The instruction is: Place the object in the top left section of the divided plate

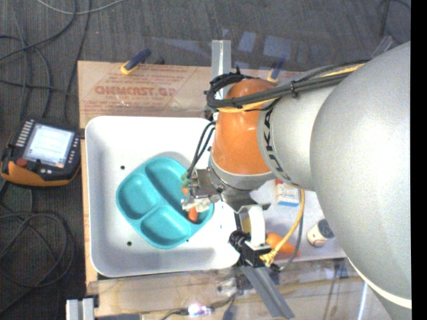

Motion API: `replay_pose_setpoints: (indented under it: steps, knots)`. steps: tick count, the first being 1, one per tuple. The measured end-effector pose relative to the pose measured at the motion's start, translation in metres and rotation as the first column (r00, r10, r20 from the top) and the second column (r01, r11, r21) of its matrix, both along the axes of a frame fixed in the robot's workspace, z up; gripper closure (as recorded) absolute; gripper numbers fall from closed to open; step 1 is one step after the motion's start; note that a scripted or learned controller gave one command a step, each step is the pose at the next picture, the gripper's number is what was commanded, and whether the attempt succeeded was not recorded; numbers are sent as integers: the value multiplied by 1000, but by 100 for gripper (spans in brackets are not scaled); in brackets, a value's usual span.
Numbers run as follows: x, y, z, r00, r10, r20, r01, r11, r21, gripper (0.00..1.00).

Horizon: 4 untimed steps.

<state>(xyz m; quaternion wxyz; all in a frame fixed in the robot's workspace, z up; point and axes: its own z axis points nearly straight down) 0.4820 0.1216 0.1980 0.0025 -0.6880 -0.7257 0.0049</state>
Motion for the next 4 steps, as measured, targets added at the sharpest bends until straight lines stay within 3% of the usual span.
replay_pose_setpoints:
  steps: [1,4]
  knots:
    - [1,-48,-15,998,64,6,-64,998,1,100]
    - [2,-47,9,998,67,-4,-67,998,-1,100]
